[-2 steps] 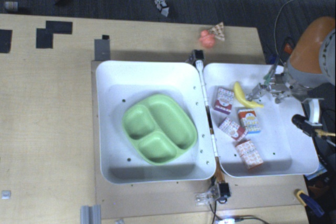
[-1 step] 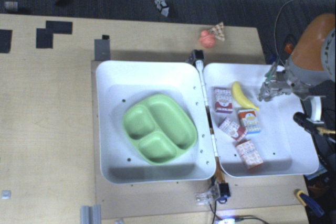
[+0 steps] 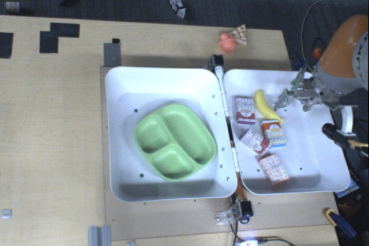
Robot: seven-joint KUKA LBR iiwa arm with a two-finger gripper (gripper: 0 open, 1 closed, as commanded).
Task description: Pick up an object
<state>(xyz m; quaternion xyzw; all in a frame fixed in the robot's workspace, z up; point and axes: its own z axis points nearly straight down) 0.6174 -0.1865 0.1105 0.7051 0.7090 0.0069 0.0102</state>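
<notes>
One green divided plate (image 3: 174,140) fills the left bin (image 3: 118,141). In the right bin (image 3: 323,176): one banana (image 3: 266,105), four small cartons (image 3: 245,110). The gripper (image 3: 286,98) hovers just right of the banana, arm bent overhead; jaw state unclear.

Two white bins sit side by side on a wooden bench. The left bin (image 3: 118,95) is mostly taken up by a green divided plate (image 3: 174,140), leaving open floor along its walls and corners. In the right bin (image 3: 323,178), a banana (image 3: 266,105) and four small cartons cluster near the left wall: one (image 3: 244,110) beside the banana, others (image 3: 274,133) (image 3: 254,141) (image 3: 273,169) below. The bin's right half lies open, though the arm (image 3: 346,60) and its gripper (image 3: 283,101) overhang its upper right.
</notes>
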